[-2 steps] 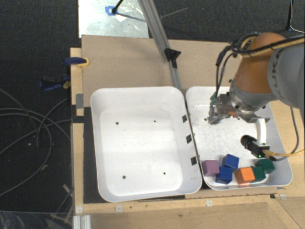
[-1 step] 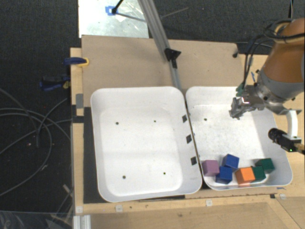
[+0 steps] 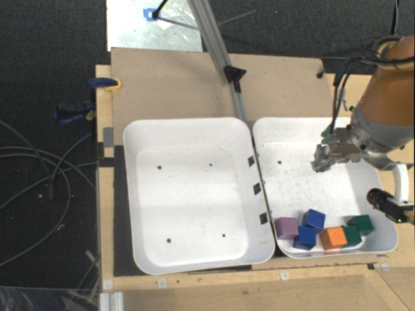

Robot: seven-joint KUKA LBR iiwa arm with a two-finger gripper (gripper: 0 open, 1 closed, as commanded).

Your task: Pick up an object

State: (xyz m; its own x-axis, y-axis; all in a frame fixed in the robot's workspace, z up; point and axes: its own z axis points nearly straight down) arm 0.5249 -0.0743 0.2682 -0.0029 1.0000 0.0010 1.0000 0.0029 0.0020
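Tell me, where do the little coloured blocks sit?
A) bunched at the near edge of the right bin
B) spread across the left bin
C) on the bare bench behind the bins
A: the purple block, blue blocks, orange block and green blocks cluster along the right bin's near edge.

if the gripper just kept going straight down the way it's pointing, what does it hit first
Most likely the bare floor of the right bin. The gripper hangs over the bin's open middle, and the blocks, the blue block among them, sit clustered nearer the front edge, off that line. Depth is hard to judge from one slanted view.
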